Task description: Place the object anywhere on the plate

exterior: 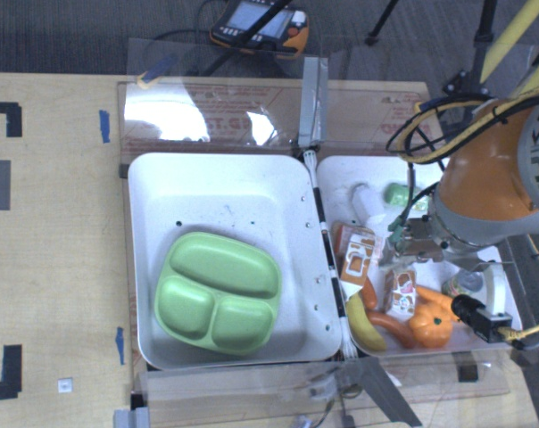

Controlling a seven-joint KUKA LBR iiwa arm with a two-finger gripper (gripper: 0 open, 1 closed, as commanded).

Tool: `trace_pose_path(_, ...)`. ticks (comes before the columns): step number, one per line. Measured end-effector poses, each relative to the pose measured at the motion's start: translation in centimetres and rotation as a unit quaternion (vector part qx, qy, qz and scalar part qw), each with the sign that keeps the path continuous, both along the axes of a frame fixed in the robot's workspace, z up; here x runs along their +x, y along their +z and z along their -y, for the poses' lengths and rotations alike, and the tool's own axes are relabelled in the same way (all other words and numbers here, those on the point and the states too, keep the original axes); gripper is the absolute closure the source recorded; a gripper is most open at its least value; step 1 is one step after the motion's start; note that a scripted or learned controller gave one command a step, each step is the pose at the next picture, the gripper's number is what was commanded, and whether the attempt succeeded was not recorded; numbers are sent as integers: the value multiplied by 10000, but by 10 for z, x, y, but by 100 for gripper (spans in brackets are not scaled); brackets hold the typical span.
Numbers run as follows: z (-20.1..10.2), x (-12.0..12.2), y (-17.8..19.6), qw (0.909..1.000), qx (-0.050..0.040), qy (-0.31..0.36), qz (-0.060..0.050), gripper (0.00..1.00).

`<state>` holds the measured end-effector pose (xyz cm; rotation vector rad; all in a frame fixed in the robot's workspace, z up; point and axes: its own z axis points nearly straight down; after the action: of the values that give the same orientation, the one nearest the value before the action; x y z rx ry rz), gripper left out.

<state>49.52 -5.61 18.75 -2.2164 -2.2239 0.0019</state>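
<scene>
Two shallow white bins are shown side by side on the bench, viewed from above at a slant. The left bin [153, 185] holds a green divided plate [218, 291], which is seen lying toward the near left of the floor; bare white floor is left open along the far wall and along the right wall beside the divider [319, 230]. The plate's near edge is set close to the bin's near rim.

The right bin [341, 169] is crowded. A banana [363, 321] is seen at the near left corner, just beside the divider, with an orange toy vegetable [426, 321] close beside it on the near side. Two small printed cartons [357, 252] [401, 291] lie between them and the far part of the bin. A white item [366, 201] and a small green item [397, 193] rest toward the far wall.

The arm [488, 172] enters from the right over this bin. The gripper [410, 243] is positioned low above the cartons; whether its pincer is wide, narrow or closed on anything cannot be told. Little free floor is visible around it.
</scene>
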Motion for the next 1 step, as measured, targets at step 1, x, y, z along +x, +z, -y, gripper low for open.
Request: trace_pose_path(1,-54,-15,34,9939,-4,1101,19,100)
